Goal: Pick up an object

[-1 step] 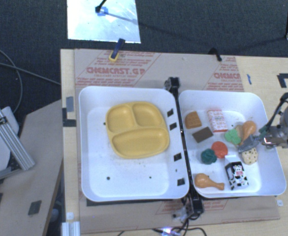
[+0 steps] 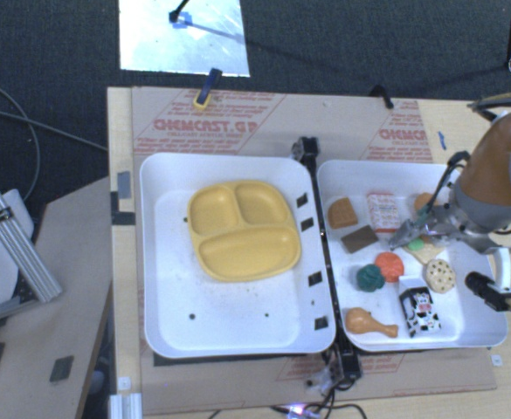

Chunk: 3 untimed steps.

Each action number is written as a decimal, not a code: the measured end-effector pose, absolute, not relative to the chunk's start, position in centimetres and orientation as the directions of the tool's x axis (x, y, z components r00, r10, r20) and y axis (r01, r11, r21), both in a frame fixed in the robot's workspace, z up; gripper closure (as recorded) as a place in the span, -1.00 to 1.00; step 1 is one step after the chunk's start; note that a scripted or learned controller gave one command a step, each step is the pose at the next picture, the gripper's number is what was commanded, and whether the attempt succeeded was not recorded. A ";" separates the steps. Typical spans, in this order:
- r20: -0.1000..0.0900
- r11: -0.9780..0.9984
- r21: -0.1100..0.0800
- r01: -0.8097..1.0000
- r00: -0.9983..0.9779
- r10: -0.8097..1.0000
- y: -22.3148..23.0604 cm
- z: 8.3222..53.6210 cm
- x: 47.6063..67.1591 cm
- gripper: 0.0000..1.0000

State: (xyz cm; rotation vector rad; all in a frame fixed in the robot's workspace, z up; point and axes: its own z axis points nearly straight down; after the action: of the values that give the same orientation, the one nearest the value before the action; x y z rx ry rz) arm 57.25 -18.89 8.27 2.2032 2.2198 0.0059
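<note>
The right bin [image 2: 491, 326] holds several small items: a tan bread piece [image 2: 342, 211], a white and red packet [image 2: 383, 208], a dark brown block [image 2: 358, 238], a red-orange ball [image 2: 390, 265], a green lump [image 2: 369, 277], a speckled cookie [image 2: 439, 275], a black and white cow-patterned piece [image 2: 420, 312] and a tan drumstick [image 2: 370, 322]. My gripper [image 2: 410, 234] reaches in from the right, low over the bin's middle. It sits just right of the brown block and above the ball. A pale item [image 2: 424, 252] lies partly under it. An orange item [image 2: 423, 202] peeks out behind the arm.
The left bin [image 2: 163, 321] carries a yellow divided plate [image 2: 240, 230]. A black divider with clips [image 2: 318, 234] runs between the bins. The arm's grey and orange wrist [image 2: 495, 177] hangs over the right bin's far right side. A black bracket [image 2: 486, 289] juts over its right rim.
</note>
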 end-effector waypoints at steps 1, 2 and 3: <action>-0.007 0.001 0.015 1.000 -0.001 1.000 -15.4 8.9 52.3 -1.00; -0.011 0.000 0.022 1.000 0.000 1.000 -15.7 10.1 52.6 1.00; -0.003 0.008 0.012 1.000 -0.008 1.000 -15.6 14.8 59.7 1.00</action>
State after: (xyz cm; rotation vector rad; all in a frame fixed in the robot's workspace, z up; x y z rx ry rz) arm 59.73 -15.60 14.84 2.2057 2.2226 0.0097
